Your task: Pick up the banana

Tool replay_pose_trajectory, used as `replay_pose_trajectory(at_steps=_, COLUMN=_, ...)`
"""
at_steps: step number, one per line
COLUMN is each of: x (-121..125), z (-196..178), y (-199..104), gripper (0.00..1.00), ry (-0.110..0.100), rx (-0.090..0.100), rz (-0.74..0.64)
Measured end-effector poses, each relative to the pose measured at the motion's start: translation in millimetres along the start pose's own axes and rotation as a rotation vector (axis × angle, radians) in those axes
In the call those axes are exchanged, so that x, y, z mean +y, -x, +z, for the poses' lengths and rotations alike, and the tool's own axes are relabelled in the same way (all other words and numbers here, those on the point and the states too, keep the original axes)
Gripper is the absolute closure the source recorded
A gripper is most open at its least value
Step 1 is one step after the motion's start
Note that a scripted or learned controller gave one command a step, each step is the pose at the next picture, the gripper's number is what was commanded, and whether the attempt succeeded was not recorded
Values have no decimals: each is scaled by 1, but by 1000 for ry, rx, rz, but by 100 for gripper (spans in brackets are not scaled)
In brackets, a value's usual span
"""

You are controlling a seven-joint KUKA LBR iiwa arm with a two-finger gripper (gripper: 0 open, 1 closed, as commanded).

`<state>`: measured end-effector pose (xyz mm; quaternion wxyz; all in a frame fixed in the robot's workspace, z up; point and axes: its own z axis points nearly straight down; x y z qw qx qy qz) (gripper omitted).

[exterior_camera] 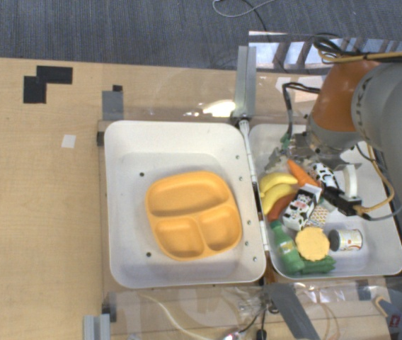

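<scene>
Camera view: banana point(277, 183) hugs the right bin's point(392, 257) left wall, crowded by toys; finger state cannot be told.

The banana point(277, 183) is yellow, with an orange carrot-like piece point(301, 173) at its two o'clock. The divided tray point(192, 214) is orange-yellow in a white bin point(127, 190). A black-and-white patterned carton point(299, 209) sits at twelve o'clock of a yellow disc point(312, 244) resting on green items point(289, 258). The arm point(371, 112) is grey with an orange band point(337, 94).

No text, label or number is sharp enough to read anywhere.
</scene>
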<state>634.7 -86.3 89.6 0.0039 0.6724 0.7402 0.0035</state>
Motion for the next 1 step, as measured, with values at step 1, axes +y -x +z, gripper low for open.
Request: replay_pose_trajectory(at_steps=1, x=10, z=-97, y=-49, gripper=0, ry=-5, rx=0, rz=388)
